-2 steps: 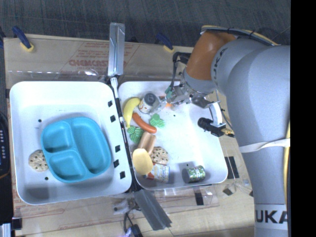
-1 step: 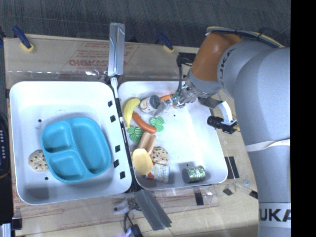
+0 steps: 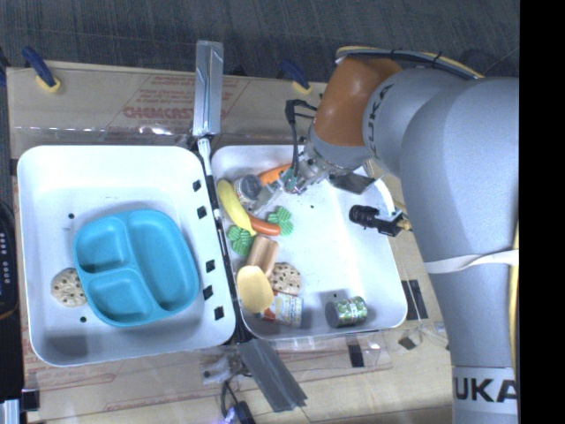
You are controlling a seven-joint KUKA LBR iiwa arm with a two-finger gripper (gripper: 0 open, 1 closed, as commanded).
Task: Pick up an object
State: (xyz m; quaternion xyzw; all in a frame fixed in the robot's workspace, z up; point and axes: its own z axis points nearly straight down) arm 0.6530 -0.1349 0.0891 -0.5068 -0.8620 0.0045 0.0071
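Grey arm (image 3: pixel 441 148) reaches leftward; wrist angled down; orange band uppermost.

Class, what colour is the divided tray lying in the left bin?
Light blue. The divided tray shows plainly in the camera view, in the left bin.

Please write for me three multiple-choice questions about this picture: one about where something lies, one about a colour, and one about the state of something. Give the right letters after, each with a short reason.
1. Where does the cookie in the left bin lie?
A. On the plate's left side, on the bin floor
B. Inside a plate compartment
C. Beside the banana

2. What colour is the divided plate?
A. Red
B. Blue
C. Yellow

3. How does the small can in the right bin rest?
A. Standing upright
B. Stacked on the banana
C. Lying on its side

Answers: 1 A, the cookie sits on white bin floor against the plate's left edge. 2 B, the plate is light blue all over. 3 C, its round side faces up near the bin's front wall, far from the banana.
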